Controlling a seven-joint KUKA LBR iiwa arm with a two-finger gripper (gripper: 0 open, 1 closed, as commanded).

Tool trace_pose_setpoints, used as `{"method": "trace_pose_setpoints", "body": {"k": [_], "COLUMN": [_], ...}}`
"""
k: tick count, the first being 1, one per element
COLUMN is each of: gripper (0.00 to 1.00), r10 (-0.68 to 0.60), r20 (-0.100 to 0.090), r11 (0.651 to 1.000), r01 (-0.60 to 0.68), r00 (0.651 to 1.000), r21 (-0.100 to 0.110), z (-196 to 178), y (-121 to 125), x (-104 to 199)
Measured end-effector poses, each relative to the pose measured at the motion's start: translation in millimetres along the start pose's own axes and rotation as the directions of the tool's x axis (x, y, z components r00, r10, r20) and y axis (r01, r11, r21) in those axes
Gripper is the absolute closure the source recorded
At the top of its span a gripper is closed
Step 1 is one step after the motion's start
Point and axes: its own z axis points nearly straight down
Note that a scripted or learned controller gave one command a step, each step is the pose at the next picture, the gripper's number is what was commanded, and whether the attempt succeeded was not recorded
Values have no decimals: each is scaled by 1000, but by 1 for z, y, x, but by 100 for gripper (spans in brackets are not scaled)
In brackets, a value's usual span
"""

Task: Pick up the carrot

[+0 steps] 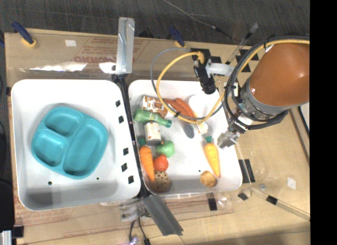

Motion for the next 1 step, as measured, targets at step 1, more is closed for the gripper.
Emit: {"method": "trace_pose_setpoints", "body": {"k": [1], "gripper": [100], "r10": [-362], "r20": [5], "r11": [932], "r01": [362], "r00": [932], "r21": [4], "z": [72], "y": [-4], "x": [1]}}
